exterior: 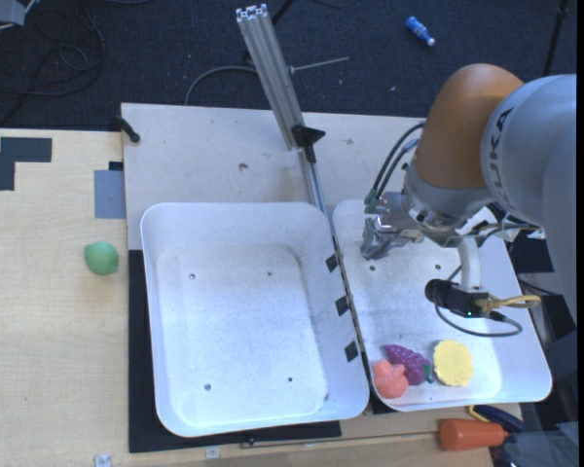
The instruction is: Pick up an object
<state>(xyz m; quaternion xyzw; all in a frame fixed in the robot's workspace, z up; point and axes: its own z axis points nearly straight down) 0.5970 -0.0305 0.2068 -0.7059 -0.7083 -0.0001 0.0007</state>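
My gripper (376,241) hangs over the back left part of the right bin (530,377), close to the wall it shares with the left bin. Nothing shows between its fingers. At the front of the right bin lie three small objects in a row: an orange piece (389,379), a purple bunch of grapes (407,360) and a round yellow piece (453,363). They sit well in front of the gripper, apart from it.
The left bin (165,236) stands beside the right one. A green ball (101,258) rests on the wooden bench at the left. An orange object (472,433) lies outside the right bin's front edge. A slanted metal rail (277,76) rises behind the bins.
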